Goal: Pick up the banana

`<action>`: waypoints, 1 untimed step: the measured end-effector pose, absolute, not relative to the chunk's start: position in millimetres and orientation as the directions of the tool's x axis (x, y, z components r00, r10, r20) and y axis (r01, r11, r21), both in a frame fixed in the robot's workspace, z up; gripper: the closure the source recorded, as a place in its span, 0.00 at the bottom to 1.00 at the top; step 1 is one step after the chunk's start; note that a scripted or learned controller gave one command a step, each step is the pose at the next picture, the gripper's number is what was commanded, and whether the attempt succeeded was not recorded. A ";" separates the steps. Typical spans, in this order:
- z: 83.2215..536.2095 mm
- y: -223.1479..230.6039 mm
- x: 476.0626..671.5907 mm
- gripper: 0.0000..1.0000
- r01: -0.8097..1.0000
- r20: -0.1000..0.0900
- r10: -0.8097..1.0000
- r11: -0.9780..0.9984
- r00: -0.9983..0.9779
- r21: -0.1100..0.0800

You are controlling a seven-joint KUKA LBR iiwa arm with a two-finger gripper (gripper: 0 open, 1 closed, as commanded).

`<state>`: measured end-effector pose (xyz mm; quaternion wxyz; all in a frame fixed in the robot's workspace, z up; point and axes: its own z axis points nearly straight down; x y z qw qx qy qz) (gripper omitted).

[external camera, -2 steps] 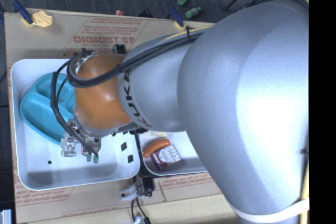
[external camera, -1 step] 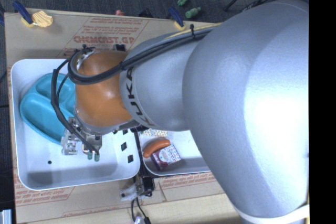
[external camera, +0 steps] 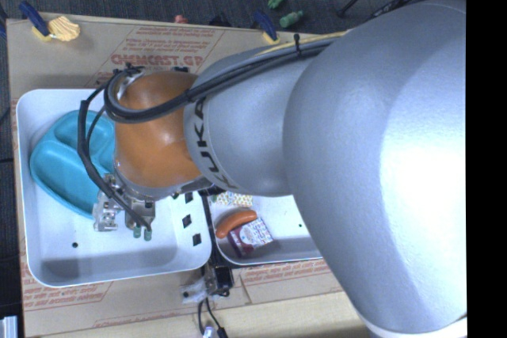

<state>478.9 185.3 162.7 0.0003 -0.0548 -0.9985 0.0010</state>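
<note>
In the left bin (external camera: 32, 194), gripper (external camera: 123, 219) beside a teal bowl (external camera: 59, 162), bare floor below.

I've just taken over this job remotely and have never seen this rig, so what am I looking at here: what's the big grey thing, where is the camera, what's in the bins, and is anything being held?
The camera is fixed above the bench, looking down at a slant. The large grey arm with an orange band is the robot, reaching in from the right and covering much of the view. Its gripper hangs low over the left shallow white bin. Nothing can be seen between its fingers, so I would not count anything as held. In that bin, partly hidden under the arm, lies a rounded teal plastic object. The right white bin, mostly covered by the arm, holds a small orange sausage-shaped item and a dark red packet. Both bins sit on printed cardboard. I cannot pick out the banana here.
</note>
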 end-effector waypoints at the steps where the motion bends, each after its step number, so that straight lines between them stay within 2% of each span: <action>1: 172.9 185.9 479.7 1.00 0.108 0.000 0.108 0.994 -0.994 -0.002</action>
